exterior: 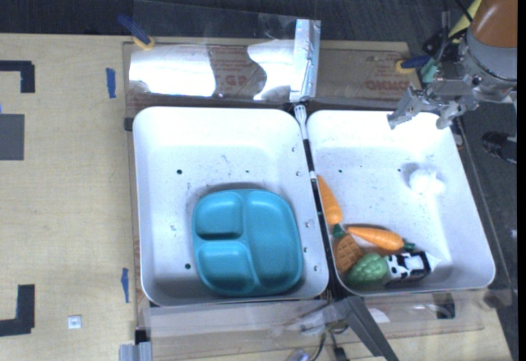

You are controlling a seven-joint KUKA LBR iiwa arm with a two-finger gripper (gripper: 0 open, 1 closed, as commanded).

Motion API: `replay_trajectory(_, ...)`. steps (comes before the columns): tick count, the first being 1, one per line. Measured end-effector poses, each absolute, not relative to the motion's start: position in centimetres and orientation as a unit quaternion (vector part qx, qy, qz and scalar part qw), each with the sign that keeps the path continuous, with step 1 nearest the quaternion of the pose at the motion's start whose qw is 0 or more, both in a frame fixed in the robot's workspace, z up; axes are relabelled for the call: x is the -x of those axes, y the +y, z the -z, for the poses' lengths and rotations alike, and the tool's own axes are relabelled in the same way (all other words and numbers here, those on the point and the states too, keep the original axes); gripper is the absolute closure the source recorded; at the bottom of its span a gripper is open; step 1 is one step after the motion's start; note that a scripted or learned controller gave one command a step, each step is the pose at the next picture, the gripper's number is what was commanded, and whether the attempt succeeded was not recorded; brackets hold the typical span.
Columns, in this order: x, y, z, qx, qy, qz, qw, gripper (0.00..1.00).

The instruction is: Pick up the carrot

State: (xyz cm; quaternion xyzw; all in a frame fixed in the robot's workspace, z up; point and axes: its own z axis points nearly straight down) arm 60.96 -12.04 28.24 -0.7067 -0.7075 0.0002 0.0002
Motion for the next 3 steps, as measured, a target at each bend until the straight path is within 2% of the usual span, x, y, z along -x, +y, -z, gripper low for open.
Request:
replay_trajectory(1,-55.0,-8.9,-21.5,0.677,-0.736,-0.0011,0.002,0.00)
replay_trajectory(2,-48.2,-11.4,-12.0,0.666,-0.746,-0.0025,0.003,0.00)
replay_trajectory(3,-48.1,-9.6,-8.8,0.713,-0.702,0.0016,-0.002,0.00)
